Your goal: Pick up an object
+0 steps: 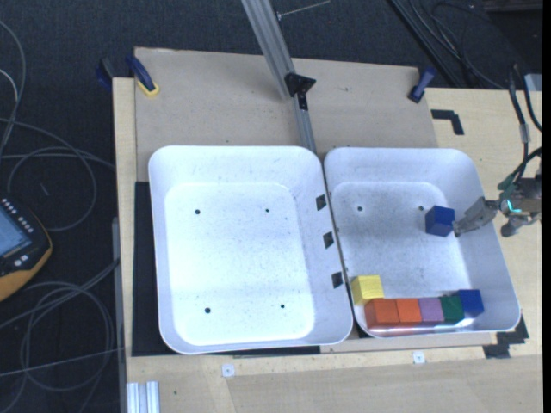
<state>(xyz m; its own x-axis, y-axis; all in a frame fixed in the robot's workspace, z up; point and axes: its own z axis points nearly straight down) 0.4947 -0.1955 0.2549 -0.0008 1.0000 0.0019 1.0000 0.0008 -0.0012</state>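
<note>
Camera view: my claw [479, 217] comes in from the right over the right bin's [487, 198] right rim, tips pointing left toward a blue cube [440, 220]. The cube sits on the bin floor in the upper right part, just beside my tips, touching or nearly so. I can't tell whether it sits between my fingers, or whether the claw is released or clenched; the fingers are too small and dark to read. Along the right bin's front wall there's a row of blocks, touching side by side: orange [384, 311], another orange [408, 311], purple [430, 309], green [451, 306], dark blue [470, 300]. A yellow cube [368, 287] sits just behind the row's left end. Left bin [169, 172] is next to the right one, walls touching at the middle.
</note>
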